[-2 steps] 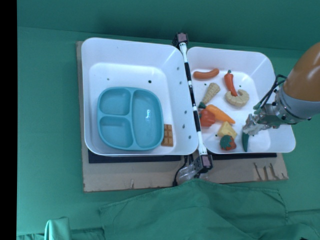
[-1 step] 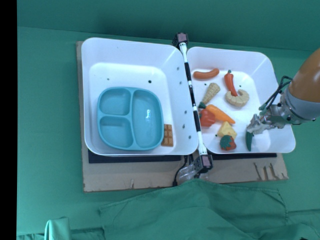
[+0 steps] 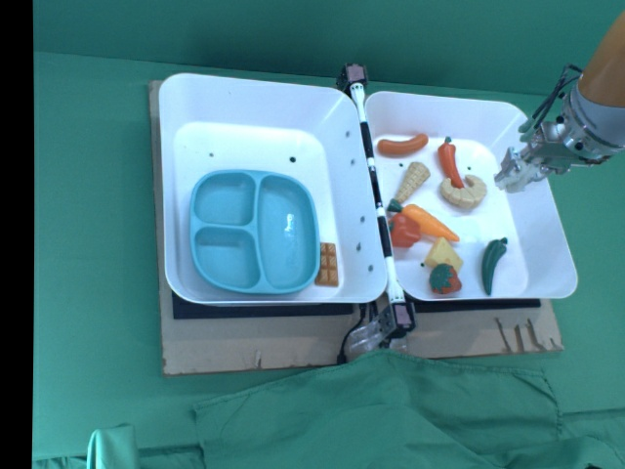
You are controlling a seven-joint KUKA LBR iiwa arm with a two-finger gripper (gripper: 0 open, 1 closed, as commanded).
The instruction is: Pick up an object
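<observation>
Green cloth covers the bench, with two white bins side by side on a cardboard sheet. Left bin [image 3: 256, 101] holds a blue divided plate [image 3: 254, 231] and a small waffle piece [image 3: 327, 264]. Right bin [image 3: 547, 228] holds toy food: sausage [image 3: 402, 145], red chilli [image 3: 450, 160], cone [image 3: 412, 181], round pastry [image 3: 463, 192], carrot [image 3: 428, 221], green pepper [image 3: 493, 260], strawberry [image 3: 444, 279]. Gripper [image 3: 515, 174] hangs over the right bin's right side, just beside the pastry, nothing between its fingers; whether the jaws stand apart or together I cannot tell. Judged step: approach, no object picked yet. Next move likely calls for centring over one item, perhaps the pastry, then descending.
</observation>
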